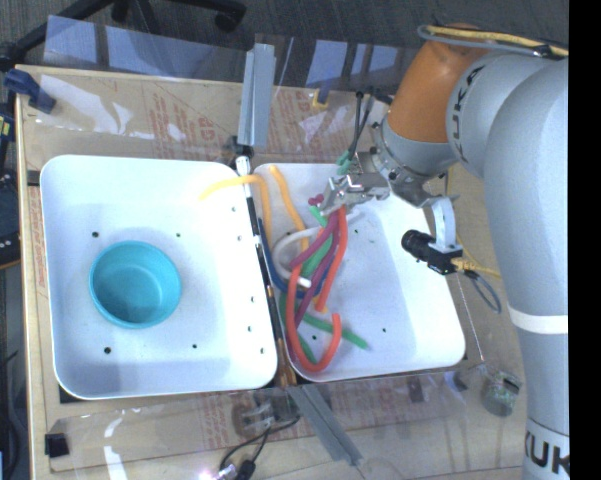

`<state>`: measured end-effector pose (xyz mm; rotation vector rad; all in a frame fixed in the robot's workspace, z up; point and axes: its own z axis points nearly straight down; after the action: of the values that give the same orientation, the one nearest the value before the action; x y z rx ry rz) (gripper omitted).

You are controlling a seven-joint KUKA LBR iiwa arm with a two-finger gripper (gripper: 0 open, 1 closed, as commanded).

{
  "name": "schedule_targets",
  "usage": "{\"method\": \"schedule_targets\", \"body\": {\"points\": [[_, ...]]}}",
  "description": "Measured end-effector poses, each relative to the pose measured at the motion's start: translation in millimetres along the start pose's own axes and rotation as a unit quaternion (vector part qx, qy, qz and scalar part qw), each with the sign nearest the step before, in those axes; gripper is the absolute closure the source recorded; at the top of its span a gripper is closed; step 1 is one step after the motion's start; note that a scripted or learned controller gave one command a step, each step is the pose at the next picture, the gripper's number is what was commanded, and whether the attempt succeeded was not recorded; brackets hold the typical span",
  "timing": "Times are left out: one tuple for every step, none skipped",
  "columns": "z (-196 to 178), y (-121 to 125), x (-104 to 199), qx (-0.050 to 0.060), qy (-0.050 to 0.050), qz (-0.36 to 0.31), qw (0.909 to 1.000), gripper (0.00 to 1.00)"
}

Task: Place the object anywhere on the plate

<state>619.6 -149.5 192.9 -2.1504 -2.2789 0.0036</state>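
A bundle of flexible strands (318,278) in red, green, purple, orange and white lies in the right bin (420,318), along its left side. Their upper ends rise toward my gripper (344,192), which sits over the bin's back part, right at the top of the bundle. Whether any strand is held there I cannot make out. One yellow strand (225,185) crosses the divider into the left bin. The round blue plate (135,284), dish-shaped, rests in the left bin (180,368) at its left middle, well away from the gripper.
The grey arm with its orange band (430,88) fills the right side and hangs over the right bin's back corner. A black cable plug (428,249) dangles below the wrist. A metal post (255,98) stands behind the divider between the bins.
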Motion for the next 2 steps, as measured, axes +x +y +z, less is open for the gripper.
{"method": "schedule_targets", "body": {"points": [[-69, -31, 80, -0.001, -0.002, -0.022, 0.9998, 1.0], [-11, -112, 131, 0.0, -0.002, -0.025, 0.9997, 1.0]]}}
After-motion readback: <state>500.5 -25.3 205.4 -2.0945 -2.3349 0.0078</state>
